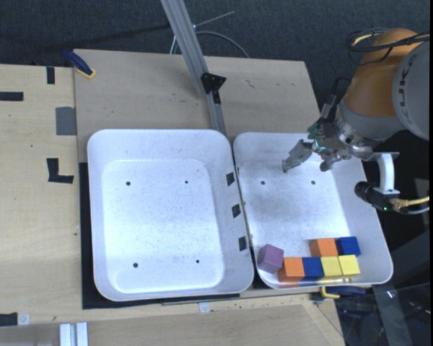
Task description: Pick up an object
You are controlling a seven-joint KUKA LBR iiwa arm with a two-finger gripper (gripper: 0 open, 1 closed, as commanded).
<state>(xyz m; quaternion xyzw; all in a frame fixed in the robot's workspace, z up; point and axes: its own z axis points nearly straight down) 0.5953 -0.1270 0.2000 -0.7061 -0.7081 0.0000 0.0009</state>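
Blocks (pixel 314 259) lie well apart from open gripper (pixel 306 163).

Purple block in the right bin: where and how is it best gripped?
Probably from above, closing across the purple block on its near and far faces. Its right side sits close to the orange block; the bin wall crowds its left.

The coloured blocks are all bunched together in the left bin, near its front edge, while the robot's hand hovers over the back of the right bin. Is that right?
Not quite: the coloured blocks sit in the right bin, not the left bin. The camera view shows them bunched near that bin's front edge. The hand does hover over the back of the right bin.
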